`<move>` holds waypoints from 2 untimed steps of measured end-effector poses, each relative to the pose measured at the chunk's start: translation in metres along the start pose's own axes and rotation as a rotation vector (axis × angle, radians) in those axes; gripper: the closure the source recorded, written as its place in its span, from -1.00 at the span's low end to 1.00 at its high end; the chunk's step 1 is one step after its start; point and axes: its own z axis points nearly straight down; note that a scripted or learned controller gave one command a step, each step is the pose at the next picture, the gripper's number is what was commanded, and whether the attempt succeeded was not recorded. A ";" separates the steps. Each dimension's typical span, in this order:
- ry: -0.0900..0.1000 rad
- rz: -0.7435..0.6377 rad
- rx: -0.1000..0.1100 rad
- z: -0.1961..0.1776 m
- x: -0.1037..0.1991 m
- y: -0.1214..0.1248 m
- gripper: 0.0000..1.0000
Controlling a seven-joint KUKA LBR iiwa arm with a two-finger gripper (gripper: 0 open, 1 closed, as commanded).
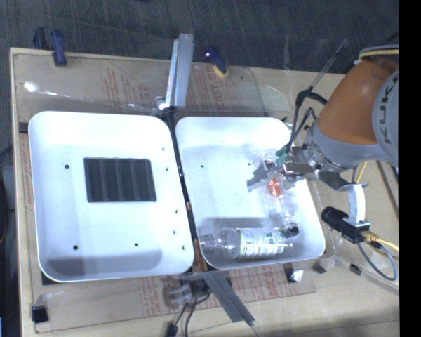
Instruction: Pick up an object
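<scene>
I have the pincer (266,174) low in the right bin (217,135), over a small clear bottle (281,206); I cannot tell its spread. A larger plastic bottle (249,243) lies along the near wall. Slick, round plastic could easily roll away.

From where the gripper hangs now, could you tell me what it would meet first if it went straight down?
Probably the small clear bottle with the orange band, lying just below the gripper in the right bin; depth is hard to judge.
</scene>
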 end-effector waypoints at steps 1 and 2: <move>-0.003 0.021 -0.001 0.041 -0.024 0.043 -1.00; -0.003 -0.240 -0.004 0.028 -0.004 0.056 -1.00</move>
